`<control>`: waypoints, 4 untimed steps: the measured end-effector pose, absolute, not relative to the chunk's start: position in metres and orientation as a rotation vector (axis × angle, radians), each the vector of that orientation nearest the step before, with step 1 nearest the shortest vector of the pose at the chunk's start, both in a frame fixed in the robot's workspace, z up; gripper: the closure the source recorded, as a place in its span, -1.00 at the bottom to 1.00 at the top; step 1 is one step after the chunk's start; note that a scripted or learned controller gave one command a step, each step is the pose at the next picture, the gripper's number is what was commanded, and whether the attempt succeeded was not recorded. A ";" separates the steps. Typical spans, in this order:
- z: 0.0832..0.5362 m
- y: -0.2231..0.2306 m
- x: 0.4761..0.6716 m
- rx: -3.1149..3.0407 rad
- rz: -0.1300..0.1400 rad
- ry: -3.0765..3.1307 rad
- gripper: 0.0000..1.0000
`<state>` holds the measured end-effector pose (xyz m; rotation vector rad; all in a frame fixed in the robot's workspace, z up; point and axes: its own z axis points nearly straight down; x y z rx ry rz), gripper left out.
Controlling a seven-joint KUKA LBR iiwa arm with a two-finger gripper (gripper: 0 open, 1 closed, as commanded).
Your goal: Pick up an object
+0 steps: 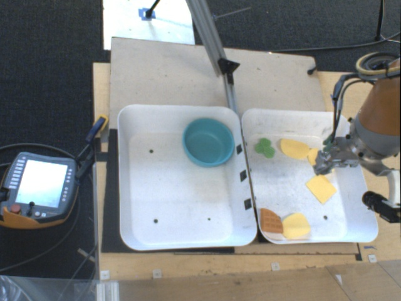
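Note:
The right bin [351, 236] holds several small items. A green lumpy piece [264, 147] lies near its back left, with a yellow oval piece [294, 148] beside it. A yellow square slice [321, 189] rests mid-bin. At the front sit a brown waffle-like piece [270, 221] and a yellow round piece [296, 226]. My gripper [326, 162] hangs low over the bin's right middle, just above the square slice. A small yellow object [311, 157] peeks out at its left side, mostly hidden by the gripper.
A teal bowl [208, 142] stands at the back right of the left bin [144, 224]. A metal pole [210, 33] slants down to the divider between the bins. A teach pendant [37, 190] lies off the bench at left.

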<state>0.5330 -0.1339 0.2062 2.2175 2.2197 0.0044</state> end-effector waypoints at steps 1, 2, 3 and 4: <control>0.245 -0.134 0.534 2.218 0.004 2.220 1.00; 0.236 -0.082 0.561 2.216 0.002 2.228 1.00; 0.243 -0.033 0.586 2.216 0.003 2.227 1.00; 0.243 0.004 0.608 2.217 0.002 2.225 1.00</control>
